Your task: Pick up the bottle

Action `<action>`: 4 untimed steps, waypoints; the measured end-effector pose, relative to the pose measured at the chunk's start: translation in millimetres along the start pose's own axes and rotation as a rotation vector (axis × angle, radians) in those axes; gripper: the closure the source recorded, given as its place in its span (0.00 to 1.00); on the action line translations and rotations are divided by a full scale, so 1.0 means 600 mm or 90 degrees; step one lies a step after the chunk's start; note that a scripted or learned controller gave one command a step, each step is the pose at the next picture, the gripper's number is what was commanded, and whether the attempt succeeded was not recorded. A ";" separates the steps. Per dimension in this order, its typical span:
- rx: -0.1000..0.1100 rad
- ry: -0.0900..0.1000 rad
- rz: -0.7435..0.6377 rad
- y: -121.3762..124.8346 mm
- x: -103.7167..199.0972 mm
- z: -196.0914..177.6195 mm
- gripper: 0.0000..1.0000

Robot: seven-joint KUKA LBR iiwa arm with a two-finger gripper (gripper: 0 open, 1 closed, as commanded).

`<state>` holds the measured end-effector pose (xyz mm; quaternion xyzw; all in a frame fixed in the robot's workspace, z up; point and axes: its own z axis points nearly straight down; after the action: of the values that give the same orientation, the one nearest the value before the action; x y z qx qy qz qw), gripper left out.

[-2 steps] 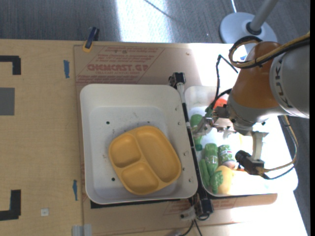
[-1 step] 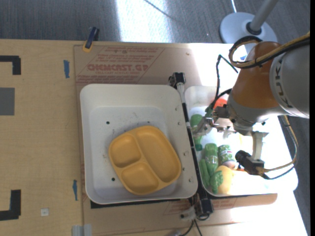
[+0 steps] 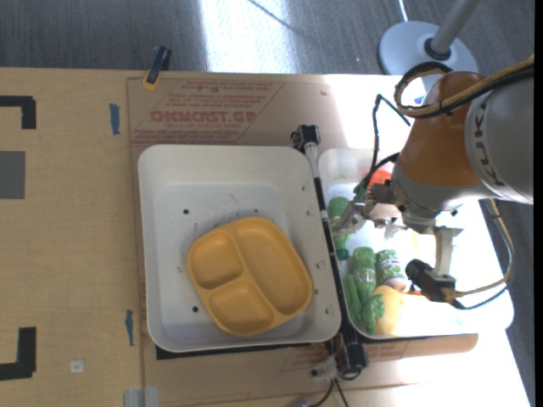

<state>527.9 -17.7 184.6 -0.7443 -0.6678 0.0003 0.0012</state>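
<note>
"Where is the bottle?"

"The small green plastic bottle with a pale label (image 3: 389,266) lies in the right white bin (image 3: 424,339). It is toward the front, close under the arm's wrist."

"What is around it?"

"A long green bumpy toy (image 3: 363,280) lies just beside it, on the side toward the other bin. A round yellow toy fruit (image 3: 386,309) sits just in front of it. Another green thing (image 3: 339,212) lies farther back by the bin wall. A little red-orange thing (image 3: 379,177) peeks out at the back."

"And the gripper?"

"The gripper (image 3: 377,217) hangs over the middle of that bin, just behind the bottle. The big grey and orange arm (image 3: 441,155) covers much of the bin, so part of it is hidden."

"Is the gripper open or closed?"

"I cannot tell. I cannot tell if it has hold of anything either."

"What is in the other bin?"

"The left white bin (image 3: 161,185) holds a yellow plastic plate with three parts (image 3: 246,274). Both bins sit on the tan surface (image 3: 68,227). A brown cardboard sheet with red letters (image 3: 204,113) sticks out behind the left bin."
</note>
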 end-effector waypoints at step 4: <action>0.000 0.000 0.000 0.000 0.000 0.000 0.00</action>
<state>527.8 -17.7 184.6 -0.7443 -0.6678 0.0004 0.0012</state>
